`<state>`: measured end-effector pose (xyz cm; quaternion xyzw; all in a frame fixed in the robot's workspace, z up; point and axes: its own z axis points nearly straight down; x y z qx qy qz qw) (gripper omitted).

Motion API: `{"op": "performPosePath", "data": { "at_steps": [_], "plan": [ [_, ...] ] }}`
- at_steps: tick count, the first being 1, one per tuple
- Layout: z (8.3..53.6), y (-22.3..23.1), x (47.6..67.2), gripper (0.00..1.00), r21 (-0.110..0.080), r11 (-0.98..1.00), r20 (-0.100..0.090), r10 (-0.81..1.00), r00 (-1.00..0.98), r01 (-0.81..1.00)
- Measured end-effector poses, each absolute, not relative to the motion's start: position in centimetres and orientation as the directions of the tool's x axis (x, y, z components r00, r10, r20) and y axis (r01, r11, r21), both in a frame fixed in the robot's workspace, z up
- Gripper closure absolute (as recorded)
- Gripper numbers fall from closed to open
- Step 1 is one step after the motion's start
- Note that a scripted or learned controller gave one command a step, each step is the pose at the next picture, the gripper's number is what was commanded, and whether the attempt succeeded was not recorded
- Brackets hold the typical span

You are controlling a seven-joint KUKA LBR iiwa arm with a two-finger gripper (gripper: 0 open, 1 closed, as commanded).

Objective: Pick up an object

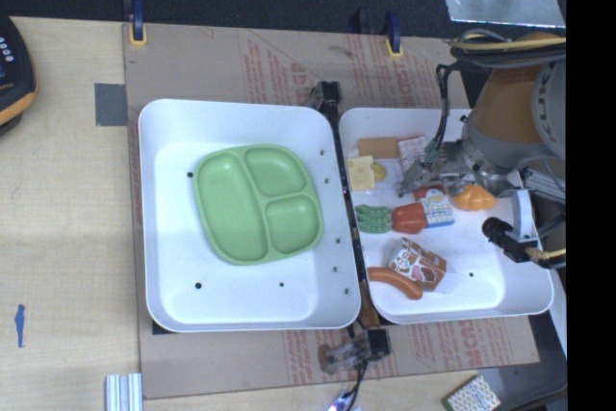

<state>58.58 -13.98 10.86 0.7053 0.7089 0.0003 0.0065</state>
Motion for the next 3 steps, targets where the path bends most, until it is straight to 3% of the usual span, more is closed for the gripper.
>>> {"op": "performPosePath", "data": {
  "at_steps": [1,2,3],
  "plan": [
    [11.9,-14.1,58.6,1.00,0.009,0.006,-0.010,1.000,-0.006,1.000],
    [11.9,-14.1,58.6,0.00,0.009,0.008,-0.011,1.000,-0.008,1.000],
    [9.7,-10.2,56.2,0.00,0.012,0.006,-0.010,1.000,-0.006,1.000]
  ]
}}
